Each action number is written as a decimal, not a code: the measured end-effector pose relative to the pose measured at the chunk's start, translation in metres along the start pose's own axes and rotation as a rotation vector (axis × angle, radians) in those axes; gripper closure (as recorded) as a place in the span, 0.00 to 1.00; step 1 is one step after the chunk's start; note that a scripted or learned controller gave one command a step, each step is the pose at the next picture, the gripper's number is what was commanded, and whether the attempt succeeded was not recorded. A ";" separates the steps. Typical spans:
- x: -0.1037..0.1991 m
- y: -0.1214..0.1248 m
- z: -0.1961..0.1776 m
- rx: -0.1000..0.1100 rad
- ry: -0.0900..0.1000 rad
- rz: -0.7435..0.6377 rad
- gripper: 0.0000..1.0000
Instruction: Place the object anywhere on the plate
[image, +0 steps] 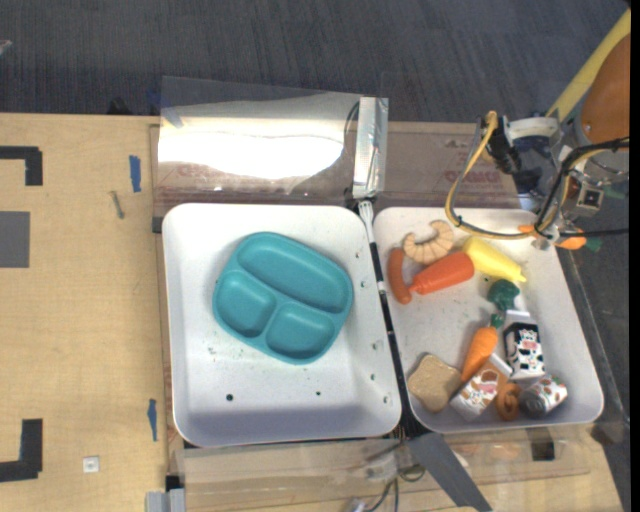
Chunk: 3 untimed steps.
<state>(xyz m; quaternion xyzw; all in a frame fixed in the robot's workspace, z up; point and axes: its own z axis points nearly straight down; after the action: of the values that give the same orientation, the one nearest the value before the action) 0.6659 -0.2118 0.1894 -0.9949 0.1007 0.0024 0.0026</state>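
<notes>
Plate (284, 296) kept bare in left bin; toys heaped right of plate; gripper (560, 225) parked beyond them, finger state cannot be told.

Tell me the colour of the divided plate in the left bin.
The plate is teal, a blue-green, plain with no pattern. The camera view shows it clearly.

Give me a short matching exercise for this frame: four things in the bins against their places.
Things:
1. teal plate
2. slice of bread
3. yellow banana
4. gripper

Places:
A. near corner of the right bin, by the divider
B. middle of the left bin
C. above the right bin's far right corner
D. far part of the right bin, right of the croissant

Pairs: 1-B, 2-A, 3-D, 4-C
</notes>
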 end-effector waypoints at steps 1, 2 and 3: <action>-0.134 0.041 -0.046 -0.003 0.007 0.024 1.00; -0.069 0.022 -0.230 -0.001 0.015 0.082 1.00; -0.066 0.022 -0.147 0.003 -0.001 0.010 1.00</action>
<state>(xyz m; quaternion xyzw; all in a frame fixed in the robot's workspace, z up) 0.5978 -0.2213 0.3371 -0.9944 0.1058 0.0025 0.0040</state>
